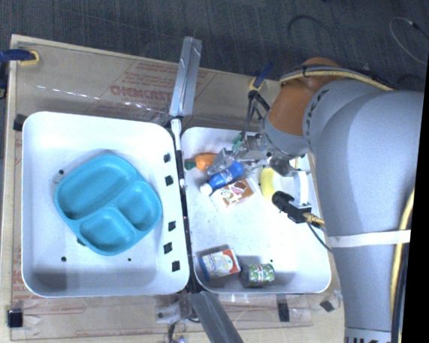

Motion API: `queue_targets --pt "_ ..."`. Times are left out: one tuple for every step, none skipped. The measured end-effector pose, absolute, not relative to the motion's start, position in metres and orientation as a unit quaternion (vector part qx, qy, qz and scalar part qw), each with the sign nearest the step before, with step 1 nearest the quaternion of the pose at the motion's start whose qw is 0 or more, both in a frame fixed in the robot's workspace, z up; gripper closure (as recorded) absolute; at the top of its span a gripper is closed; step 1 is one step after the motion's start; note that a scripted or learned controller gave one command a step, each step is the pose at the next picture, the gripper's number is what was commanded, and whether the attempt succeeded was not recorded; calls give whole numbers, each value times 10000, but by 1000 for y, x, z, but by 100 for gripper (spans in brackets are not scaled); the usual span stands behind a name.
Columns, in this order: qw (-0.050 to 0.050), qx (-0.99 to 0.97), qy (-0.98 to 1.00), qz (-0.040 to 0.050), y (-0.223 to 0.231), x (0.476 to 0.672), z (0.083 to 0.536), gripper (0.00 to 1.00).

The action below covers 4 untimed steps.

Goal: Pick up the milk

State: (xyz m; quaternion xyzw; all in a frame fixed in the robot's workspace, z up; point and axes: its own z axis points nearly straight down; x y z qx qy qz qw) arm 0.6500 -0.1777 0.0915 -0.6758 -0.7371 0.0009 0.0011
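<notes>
Claw [256, 151] hangs low over the far end of the right bin [307, 270]; whether it is spread or pressed together, I cannot tell. Nearest me, against that bin's near wall, one milk carton [219, 264] lies flat, well apart from the claw. Its long axis runs roughly along the wall, with one green can [258, 274] just beside its right end. Further in lie a second, smaller carton [233, 195], one blue bottle [225, 176], one yellow piece [266, 184] and one orange piece [204, 161], all near the claw. Of the two bins on the tabletop [95, 80], the left bin [32, 262] holds one blue divided plate [108, 203].
</notes>
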Motion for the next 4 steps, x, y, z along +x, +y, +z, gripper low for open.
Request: queue_targets --pt "4 -6387 -7695 4 -151 602 191 0" --pt "-97 -6754 -7374 -64 -200 589 115 0" --pt "-178 -5872 -8092 -53 -161 589 109 0" --pt "-3 -5216 -8532 3 -183 589 131 0"
